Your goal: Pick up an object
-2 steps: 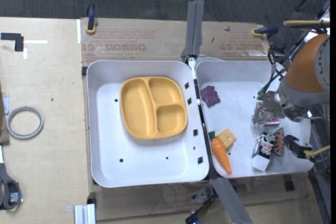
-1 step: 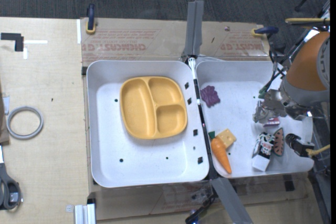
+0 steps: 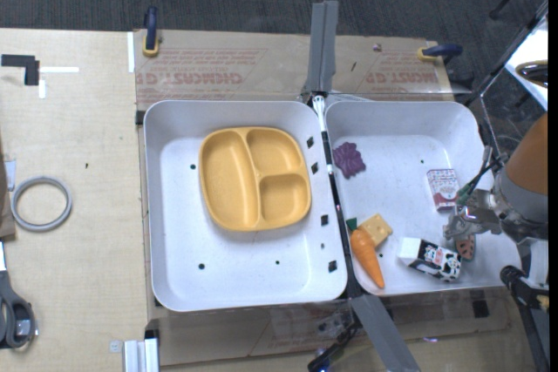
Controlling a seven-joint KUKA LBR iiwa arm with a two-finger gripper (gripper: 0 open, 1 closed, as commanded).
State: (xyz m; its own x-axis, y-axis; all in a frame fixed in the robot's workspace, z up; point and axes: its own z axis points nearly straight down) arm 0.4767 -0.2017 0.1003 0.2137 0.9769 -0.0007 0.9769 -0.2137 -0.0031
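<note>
The right bin [image 3: 410, 128] holds several small objects. Purple grapes [image 3: 349, 158] lie near its left wall, and a red and white packet [image 3: 443, 187] lies toward the right. A yellow cheese wedge [image 3: 377, 229] and an orange carrot [image 3: 367, 258] sit at the front left. A cow-patterned carton [image 3: 432, 256] lies on its side at the front. My gripper [image 3: 462, 228] hangs low at the bin's right side, just right of and above the carton and below the packet. A small brown piece [image 3: 468, 248] sits right under it.
The left bin [image 3: 170, 213] holds a yellow divided plate [image 3: 255, 179]. A grey tape ring [image 3: 39, 203] and scissors [image 3: 13, 322] lie on the bench at the far left. The arm's orange band [image 3: 534, 161] stands over the right bin's right wall.
</note>
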